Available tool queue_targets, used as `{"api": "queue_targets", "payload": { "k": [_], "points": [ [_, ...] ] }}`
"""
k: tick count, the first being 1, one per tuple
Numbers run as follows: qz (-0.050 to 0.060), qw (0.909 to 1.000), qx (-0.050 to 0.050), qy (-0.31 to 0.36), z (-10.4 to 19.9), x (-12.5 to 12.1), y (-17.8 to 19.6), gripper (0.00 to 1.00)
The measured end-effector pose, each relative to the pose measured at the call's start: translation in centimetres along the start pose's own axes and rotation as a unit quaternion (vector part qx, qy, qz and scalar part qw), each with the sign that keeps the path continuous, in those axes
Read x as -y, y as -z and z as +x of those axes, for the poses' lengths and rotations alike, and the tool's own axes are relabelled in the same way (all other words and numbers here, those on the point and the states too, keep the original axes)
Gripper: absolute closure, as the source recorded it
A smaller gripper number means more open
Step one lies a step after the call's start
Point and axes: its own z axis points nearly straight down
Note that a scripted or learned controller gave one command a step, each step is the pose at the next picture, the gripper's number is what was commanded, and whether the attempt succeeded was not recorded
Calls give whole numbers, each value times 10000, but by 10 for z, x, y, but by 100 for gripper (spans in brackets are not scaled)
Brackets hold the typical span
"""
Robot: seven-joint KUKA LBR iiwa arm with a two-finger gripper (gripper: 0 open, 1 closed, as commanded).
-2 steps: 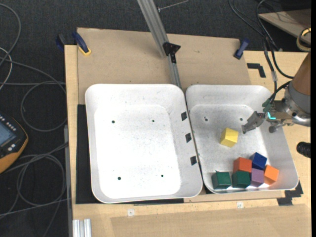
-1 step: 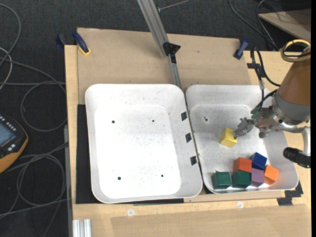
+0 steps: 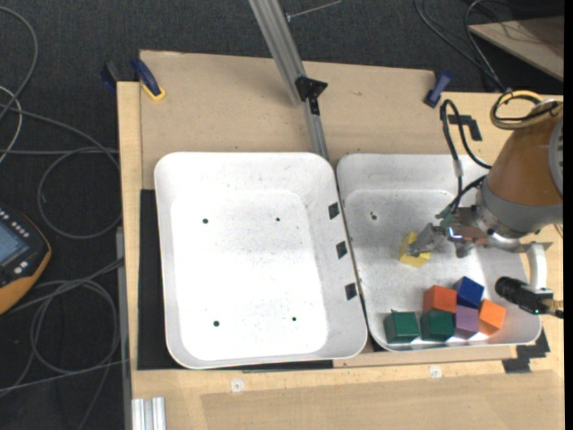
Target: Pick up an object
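Hand [image 3: 430, 237] touches the yellow block [image 3: 414, 251], tilted, long axis unclear; finger state indiscernible.

Grey-and-orange arm [image 3: 528, 182] entering from the right. Broad, rounded orange band, wider toward the top, sitting above a light grey cylindrical wrist segment with a smooth, matte finish. Black cable [image 3: 455, 137] looping along the near side of the arm, running down past the orange band toward the wrist; a second, thinner loop of yellowish wire curled near the top. Small two-finger gripper [image 3: 428, 240] at the end, made of dark and silvery metal parts, compact and blocky, perhaps with a reddish detail at its base, though too small to tell. White bracket and a black cylindrical fitting just below the wrist.
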Motion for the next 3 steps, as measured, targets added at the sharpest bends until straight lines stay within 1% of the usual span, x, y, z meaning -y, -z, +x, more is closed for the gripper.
{"api": "queue_targets", "payload": {
  "k": [1, 2, 3],
  "points": [
    [-48, 10000, 28, 5, -2, -2, 14, 100],
    [-9, 10000, 43, 4, 5, 3, 65, 100],
    [-25, 10000, 49, 6, 4, 0, 130, 100]
  ]
}}
